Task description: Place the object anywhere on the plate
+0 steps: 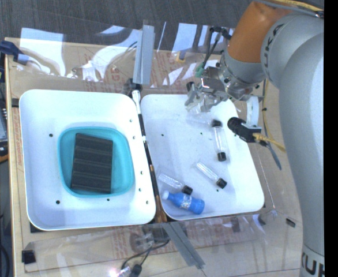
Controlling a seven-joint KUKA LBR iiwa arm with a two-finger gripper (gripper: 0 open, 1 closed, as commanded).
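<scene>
A: What's the two-finger gripper (202, 100) doing?
B: Hovering over the right white bin's (175, 120) far corner; whether it's wide or holding, I can't tell.
A: And the plate?
B: The square blue plastic plate (123, 160) lies well left, already bearing a dark ribbed block (92, 162). Clear vials (218, 138) lie just below the hand; picking likely comes first.

You get a bright, even view from above, with both white bins (42, 105) close to washed out. Glare streaks the clear sheet (108, 51) on the bench at the upper centre of the frame, and a small hot spot flares at the bottom edge. Shadows are soft and short. Your focus is moderate: the small vials (218, 137) in the right half read slightly blurred, and the transparent ones nearly vanish against the white.
</scene>
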